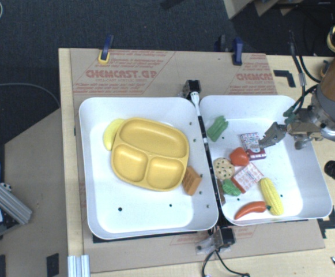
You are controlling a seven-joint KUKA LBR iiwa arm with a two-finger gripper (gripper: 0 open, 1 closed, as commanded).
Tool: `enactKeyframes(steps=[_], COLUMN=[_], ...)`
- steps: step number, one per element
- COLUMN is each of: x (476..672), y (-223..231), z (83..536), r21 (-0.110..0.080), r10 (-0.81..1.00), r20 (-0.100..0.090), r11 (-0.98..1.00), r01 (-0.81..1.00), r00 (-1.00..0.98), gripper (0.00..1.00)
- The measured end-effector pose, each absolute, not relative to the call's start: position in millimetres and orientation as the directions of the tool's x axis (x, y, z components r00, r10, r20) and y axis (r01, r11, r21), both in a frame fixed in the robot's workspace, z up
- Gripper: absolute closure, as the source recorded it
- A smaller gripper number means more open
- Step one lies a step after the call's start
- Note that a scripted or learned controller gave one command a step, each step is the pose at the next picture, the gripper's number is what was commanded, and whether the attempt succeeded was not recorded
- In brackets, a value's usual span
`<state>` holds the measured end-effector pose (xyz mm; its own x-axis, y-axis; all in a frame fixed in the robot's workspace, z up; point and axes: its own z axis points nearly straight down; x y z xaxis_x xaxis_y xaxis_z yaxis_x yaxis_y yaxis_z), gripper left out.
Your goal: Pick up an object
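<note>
My gripper [285, 139] hangs over the right side of the right bin [312, 172], open, with only bare bin floor showing between its fingers. One finger [271, 135] points down-left toward a small red-and-white packet [252, 142]. Just left of it lie a red tomato [239, 156], a cookie [222, 167] and a second red-and-white packet [248, 177]. A yellow corn cob [271, 195] and a red chili pepper [250, 210] rest near the front wall. A green piece [217, 128] lies at the back left, another green piece [231, 187] by the cookie.
The left bin [95, 172] holds a yellow divided plate [149, 153], a yellow object [112, 133] partly tucked under its left edge, and a brown wafer [191, 181] at its right. Cables [302, 74] hang behind the arm at the right.
</note>
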<state>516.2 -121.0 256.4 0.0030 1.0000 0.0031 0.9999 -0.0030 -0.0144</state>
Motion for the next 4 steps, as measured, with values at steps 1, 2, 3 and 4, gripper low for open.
enactKeyframes(steps=[1, 2, 3, 4], x=[518.5, 523.2, 526.8, 530.6], y=[-120.7, -120.9, -115.8, -121.8], z=[262.6, 218.4, 156.4, 109.3], r21=[-0.002, -0.007, -0.008, -0.007], r10=[1.000, 1.000, 1.000, 1.000], r20=[0.001, 0.002, 0.003, 0.002], r11=[0.000, -0.001, 0.000, -0.001], r01=[1.000, 1.000, 1.000, 1.000], r00=[0.000, 0.001, 0.000, 0.001], gripper=[0.00, 0.00, 0.00, 0.00])
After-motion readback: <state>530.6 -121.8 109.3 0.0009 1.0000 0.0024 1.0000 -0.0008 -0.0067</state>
